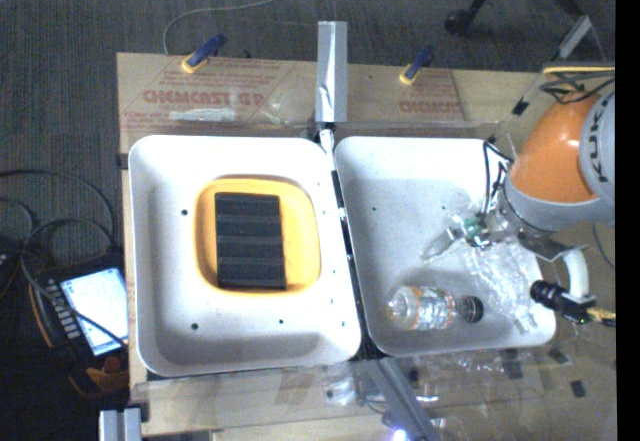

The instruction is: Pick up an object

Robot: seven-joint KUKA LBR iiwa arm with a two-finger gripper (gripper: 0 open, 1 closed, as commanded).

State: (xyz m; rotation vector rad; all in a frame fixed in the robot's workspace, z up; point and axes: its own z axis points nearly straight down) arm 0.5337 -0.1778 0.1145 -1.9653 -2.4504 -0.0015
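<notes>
A clear plastic bottle point(432, 308) with a dark cap lies on its side near the front of the right bin point(390, 189). Crumpled clear plastic point(500, 274) sits to the right of it, partly under the arm. My gripper point(472, 229) hangs low over the right side of this bin, just above the crumpled plastic and behind the bottle. The grey wrist and its orange band point(552, 164) cover most of the gripper. A yellow tray-like object with a black ribbed insert point(252, 239) lies flat in the middle of the left bin point(160, 179).
The two bins meet at a central ridge point(340, 219). A metal post point(331, 69) stands behind them on a cardboard sheet with two blue clamps. A tablet point(85, 304) and cables lie on the floor at left.
</notes>
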